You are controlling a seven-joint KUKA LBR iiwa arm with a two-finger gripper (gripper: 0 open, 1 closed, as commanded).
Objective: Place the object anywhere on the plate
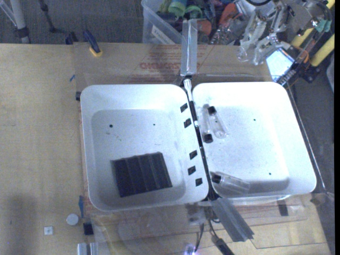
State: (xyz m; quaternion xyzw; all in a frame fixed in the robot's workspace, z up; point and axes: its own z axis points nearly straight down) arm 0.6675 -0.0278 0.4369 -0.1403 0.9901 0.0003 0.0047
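You will find the gripper [256,42] raised beyond the far rim of the right bin [276,97], well apart from everything inside, its fingers [248,36] spread with nothing between them. The plate [142,174], black and ribbed, lies flat in the near part of the left bin [106,97] with nothing on it. Note that one clear tube [213,124] with black caps lies in the right bin near the divider, and a second tube [229,182] lies tilted at that bin's near left corner.
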